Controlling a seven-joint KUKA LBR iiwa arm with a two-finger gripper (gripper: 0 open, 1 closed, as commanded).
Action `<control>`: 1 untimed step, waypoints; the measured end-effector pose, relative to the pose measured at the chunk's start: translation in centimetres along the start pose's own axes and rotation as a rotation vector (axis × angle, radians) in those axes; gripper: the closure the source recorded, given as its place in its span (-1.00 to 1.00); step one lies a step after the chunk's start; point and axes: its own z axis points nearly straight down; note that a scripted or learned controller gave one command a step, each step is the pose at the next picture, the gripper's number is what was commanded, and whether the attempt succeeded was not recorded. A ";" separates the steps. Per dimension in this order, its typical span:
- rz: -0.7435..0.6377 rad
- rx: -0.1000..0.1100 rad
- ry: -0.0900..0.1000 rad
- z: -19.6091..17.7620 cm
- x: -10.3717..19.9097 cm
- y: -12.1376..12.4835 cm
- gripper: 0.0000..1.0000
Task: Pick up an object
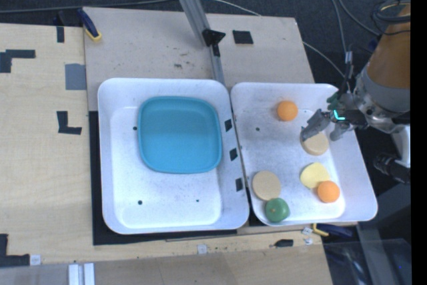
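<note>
Green ball (277, 209) at right bin's (353, 163) near edge | gripper (322, 129) fingers spread, empty, straddling tan disc (316, 144) | disc likely light, stiff; pinch opposite edges

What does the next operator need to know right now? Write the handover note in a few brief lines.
Gripper: fingers spread open, poised just over the tan round disc in the right white bin; nothing between them.
Other items in that bin: small orange ball near the top, pale yellow round piece with a second orange ball against it, another tan flat disc, green ball at the lower edge.
Left white bin: blue square plastic plate.
Done: approach. Left: close, lift.
</note>
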 end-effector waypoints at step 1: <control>0.000 0.000 0.000 0.0 0.0 0.0 -1.00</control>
